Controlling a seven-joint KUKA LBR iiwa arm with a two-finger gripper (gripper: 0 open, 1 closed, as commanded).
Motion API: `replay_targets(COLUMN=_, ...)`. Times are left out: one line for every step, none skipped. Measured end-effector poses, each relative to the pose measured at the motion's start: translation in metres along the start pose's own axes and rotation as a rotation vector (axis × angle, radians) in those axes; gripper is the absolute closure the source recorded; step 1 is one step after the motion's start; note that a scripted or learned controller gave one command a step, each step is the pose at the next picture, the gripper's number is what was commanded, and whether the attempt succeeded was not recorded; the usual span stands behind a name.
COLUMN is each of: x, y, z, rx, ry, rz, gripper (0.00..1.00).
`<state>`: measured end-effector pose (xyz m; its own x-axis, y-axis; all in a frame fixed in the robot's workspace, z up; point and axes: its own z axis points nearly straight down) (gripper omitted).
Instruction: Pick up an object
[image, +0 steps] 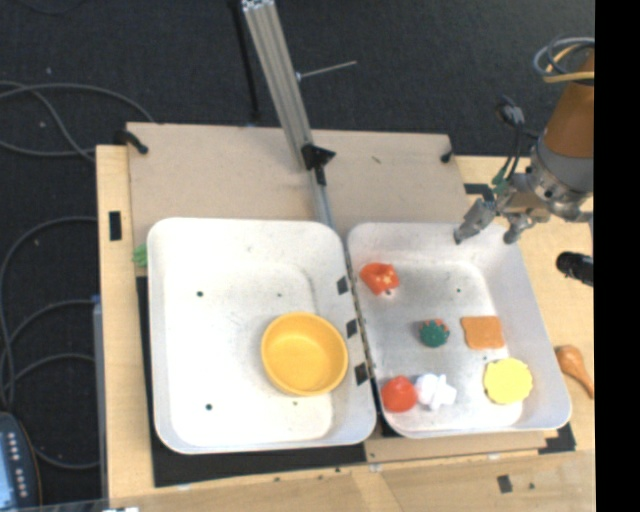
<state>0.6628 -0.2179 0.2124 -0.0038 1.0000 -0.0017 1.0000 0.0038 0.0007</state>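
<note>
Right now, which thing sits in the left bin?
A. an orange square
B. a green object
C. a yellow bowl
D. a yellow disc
C. The yellow bowl sits in the left bin; the orange square, green object and yellow disc lie in the right bin.

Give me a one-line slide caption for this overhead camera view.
Open gripper poised over the right bin's far corner, above six small objects; a yellow bowl sits in the left bin.
</note>
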Motion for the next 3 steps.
replay_targets(x=-0.001, y=0.000, z=0.000, rx=0.001, ry=-0.002, rz=-0.001, gripper=0.00)
replay_targets(x=-0.006, y=-0.003, z=0.042, rx=0.004, ry=-0.003, rz=0.004, gripper=0.00)
replay_targets(x=-0.008, y=-0.008, z=0.105, rx=0.006, ry=-0.002, rz=0.004, gripper=0.00)
